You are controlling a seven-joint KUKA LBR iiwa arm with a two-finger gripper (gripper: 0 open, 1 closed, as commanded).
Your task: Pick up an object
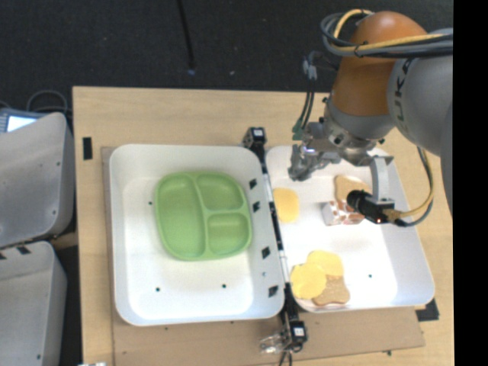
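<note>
Gripper is seen above the far left part of the right white bin, with nothing visibly held; whether it is apart or together cannot be told. Well to its left, a green compartmented plastic tray lies in the left white bin. Just below it lies a pale yellow round piece, nearer the camera a cluster of yellow round pieces and a tan slice, and to its right a tan slice beside a small red-and-white piece.
</note>
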